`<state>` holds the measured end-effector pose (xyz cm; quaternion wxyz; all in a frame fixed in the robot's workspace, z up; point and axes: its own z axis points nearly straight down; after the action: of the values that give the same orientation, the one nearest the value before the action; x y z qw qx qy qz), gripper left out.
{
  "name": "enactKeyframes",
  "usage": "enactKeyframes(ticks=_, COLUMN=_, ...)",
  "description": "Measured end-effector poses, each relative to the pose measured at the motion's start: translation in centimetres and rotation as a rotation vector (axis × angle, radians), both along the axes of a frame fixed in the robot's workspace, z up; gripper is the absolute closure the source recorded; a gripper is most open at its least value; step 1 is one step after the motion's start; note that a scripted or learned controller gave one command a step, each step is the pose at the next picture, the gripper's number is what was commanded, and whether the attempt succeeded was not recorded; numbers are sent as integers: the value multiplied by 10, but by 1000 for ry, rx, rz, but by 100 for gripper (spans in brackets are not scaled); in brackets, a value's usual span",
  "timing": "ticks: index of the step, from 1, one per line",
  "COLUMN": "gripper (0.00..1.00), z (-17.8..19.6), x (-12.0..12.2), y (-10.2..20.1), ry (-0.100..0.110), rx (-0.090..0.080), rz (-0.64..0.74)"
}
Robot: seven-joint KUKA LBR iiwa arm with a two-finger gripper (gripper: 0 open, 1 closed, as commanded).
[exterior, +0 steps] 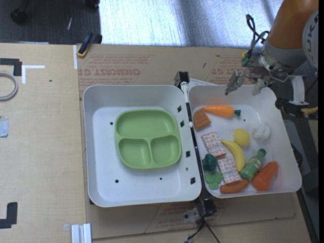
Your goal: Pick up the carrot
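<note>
Right now my end effector point(247, 85) hangs above the far rim of the right bin point(288, 181), its two fingers spread apart with nothing between them. The carrot point(219, 110) lies on its side near the far end of that bin, orange body pointing toward the left bin point(91, 151), green tip on the side nearer my arm, just beside a brown wedge point(201, 119). It sits a little nearer the camera and to the left of where I hover. To do this well, I judge I should shift over the middle of the orange body, turn my wrist so the fingers straddle it across its narrow width, then descend straight. The wedge leaves little room on that side, so I should aim toward the green tip. A second orange vegetable point(265, 176) lies at the near end; I should not mistake it.
</note>
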<state>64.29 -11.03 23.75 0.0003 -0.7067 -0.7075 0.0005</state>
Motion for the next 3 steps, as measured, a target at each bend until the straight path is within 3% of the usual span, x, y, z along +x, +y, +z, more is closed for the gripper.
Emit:
enactKeyframes(ticks=1, gripper=0, z=-113, x=5, y=0, ry=0, rx=0, rz=-93)
enactKeyframes(ticks=2, gripper=0, z=-140, x=-28, y=16, ry=-11, rx=-1, rz=-103)
enactKeyframes(ticks=3, gripper=0, z=-144, x=13, y=13, ry=18, rx=-1, rz=63)
